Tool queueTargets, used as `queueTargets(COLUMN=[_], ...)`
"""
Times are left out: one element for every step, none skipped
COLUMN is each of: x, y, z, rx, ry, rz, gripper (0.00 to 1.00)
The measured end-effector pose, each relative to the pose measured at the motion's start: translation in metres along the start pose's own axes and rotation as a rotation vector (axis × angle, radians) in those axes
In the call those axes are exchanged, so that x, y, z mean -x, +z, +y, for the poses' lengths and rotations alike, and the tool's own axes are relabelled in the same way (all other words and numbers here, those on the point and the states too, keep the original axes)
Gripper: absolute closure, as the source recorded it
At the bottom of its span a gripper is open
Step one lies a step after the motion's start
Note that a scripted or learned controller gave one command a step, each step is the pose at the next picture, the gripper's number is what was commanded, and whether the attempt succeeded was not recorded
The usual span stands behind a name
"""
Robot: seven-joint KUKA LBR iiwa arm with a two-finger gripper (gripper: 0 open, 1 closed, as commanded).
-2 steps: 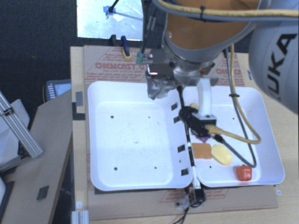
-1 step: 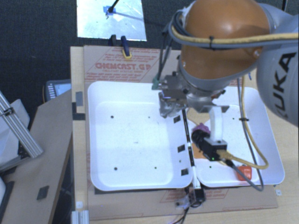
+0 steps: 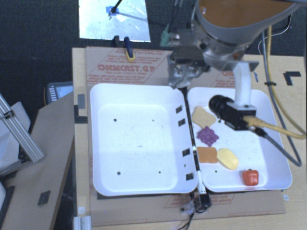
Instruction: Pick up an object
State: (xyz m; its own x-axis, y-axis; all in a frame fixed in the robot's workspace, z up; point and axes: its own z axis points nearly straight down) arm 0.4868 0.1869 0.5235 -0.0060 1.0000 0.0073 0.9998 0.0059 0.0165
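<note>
board (image 3: 125, 67): "CHEMCAST" print | pincer (image 3: 182, 80) above | 2 bins (image 3: 134, 143)

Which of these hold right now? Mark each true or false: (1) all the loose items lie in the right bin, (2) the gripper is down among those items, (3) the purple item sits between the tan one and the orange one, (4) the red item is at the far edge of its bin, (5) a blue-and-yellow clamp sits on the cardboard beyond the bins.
1. True: the tan block, purple knobbly cluster, flat orange block, yellow rounded piece and small red piece all lie in the right white bin.
2. False: the gripper is at the far end of the divide between the bins.
3. True.
4. False: it is near the front corner.
5. True: blue-and-yellow clamp.
</note>
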Motion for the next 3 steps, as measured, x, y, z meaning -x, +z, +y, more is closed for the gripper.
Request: queueTargets(x=[-0.020, -0.048, -0.047], y=[-0.009, 0.101, -0.018], z=[0.102, 0.094, 0.087], rx=[-0.010, -0.025, -0.003], ry=[0.006, 0.000, 0.000], rz=[-0.006, -0.010, -0.001], gripper=[1.00, 1.00, 1.00])
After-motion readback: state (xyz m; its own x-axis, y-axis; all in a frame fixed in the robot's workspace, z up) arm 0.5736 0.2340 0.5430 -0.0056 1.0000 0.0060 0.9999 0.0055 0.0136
